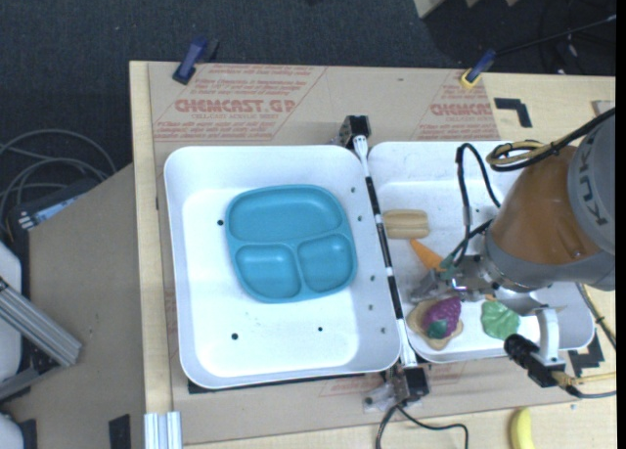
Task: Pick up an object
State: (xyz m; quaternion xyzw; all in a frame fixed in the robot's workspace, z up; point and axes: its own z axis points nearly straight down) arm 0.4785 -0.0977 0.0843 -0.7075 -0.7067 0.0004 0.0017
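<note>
I count two shallow white plastic bins side by side on the bench: the left bin (196,242) and the right bin (416,158).

The left bin holds one thing, a light blue plastic divided plate (290,242) with three compartments, lying flat near the middle of the bin floor.

The right bin holds four small things that I can make out. One tan, bread-roll-shaped piece (405,223) lies toward the bin's left wall, on the far side of the group. One small orange carrot-like piece (426,251) lies just near of it, slanting to the right. One round tan dish-like piece with a purple, grape-like lump on it (439,320) sits in the near left corner of the bin. One green leafy-looking piece (499,319) lies just to its right, apart from it.

The one grey arm with its orange band (536,222) reaches in from the right over the right bin. Its gripper (442,283) sits low among these things, between the orange piece and the purple-topped piece and just above the latter. I cannot tell how the tool stands, and I see nothing plainly held in it.

One black cable (469,183) loops over the far part of the right bin.

Two blue clamps (194,60) sit at the far corners of the board, left and right.
</note>
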